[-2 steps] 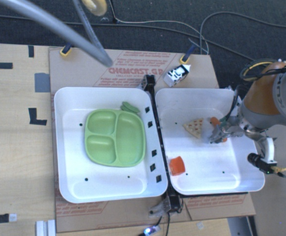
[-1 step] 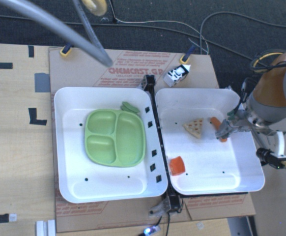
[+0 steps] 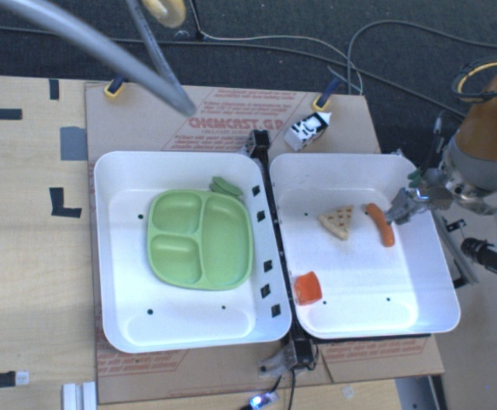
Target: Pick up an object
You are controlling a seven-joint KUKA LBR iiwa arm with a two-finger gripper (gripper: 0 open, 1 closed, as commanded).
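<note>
The gripper (image 3: 405, 205) is at the right side of the right bin (image 3: 419, 310), low over its floor; its tips are small and blurry, so I cannot tell how they are set; nothing can be seen between them. Just to the left of the tips lies an orange sausage (image 3: 381, 225), long and thin, slanted down to the right; its top end is very near the tips, but I cannot tell if they touch. Behind the tips the grey wrist goes off to the right, up to the orange band (image 3: 481, 131) on the arm.

A little left of the sausage is a tan wedge (image 3: 337, 222) shaped like a pizza slice, with dark dots on it; it lies flat near the middle of the bin and is apart from the sausage. Lower down, by the left wall of the same bin, sits a small orange block (image 3: 307, 288); it is well apart from the other two things.

The left bin (image 3: 112, 314) holds a green plate (image 3: 201, 239) with three parts; a small dark green piece (image 3: 225, 186) rests at the plate's top edge. Both bins sit side by side on a brown board (image 3: 231, 114) on the bench.
</note>
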